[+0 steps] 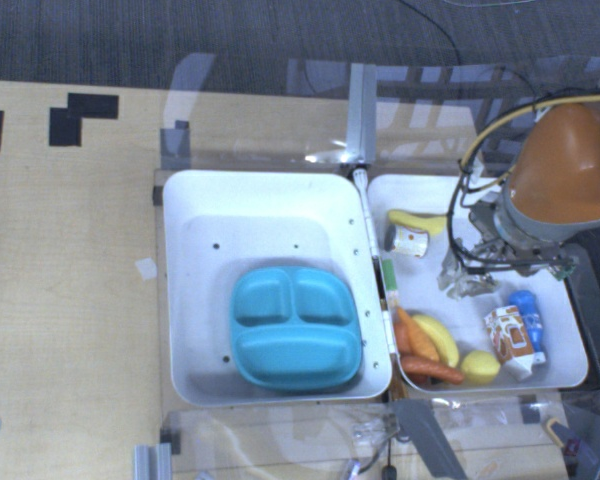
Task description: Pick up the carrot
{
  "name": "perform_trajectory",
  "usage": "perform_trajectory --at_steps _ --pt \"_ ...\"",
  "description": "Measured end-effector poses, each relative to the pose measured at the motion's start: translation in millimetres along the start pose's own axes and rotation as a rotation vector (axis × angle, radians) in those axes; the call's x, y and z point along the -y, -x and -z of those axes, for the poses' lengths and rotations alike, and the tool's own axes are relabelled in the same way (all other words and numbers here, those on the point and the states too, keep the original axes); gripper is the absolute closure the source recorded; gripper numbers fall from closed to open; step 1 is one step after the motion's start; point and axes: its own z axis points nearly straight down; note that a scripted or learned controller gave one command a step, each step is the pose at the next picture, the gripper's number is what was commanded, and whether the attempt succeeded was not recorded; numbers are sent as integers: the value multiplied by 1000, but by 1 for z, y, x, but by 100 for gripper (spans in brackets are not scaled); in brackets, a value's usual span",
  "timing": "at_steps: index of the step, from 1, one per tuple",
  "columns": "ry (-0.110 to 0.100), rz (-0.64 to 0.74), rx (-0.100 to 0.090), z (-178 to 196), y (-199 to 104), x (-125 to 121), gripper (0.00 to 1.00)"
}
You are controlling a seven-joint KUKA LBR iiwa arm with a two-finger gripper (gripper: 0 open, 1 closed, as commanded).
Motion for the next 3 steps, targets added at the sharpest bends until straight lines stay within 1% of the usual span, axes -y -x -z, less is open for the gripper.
perform_trajectory --at_steps 1,2,3 --pt "1 257 0 -59 -19 62 100" --pt "-3 536 3 -58 -44 64 100" --pt "0 426 1 -30 6 62 100"
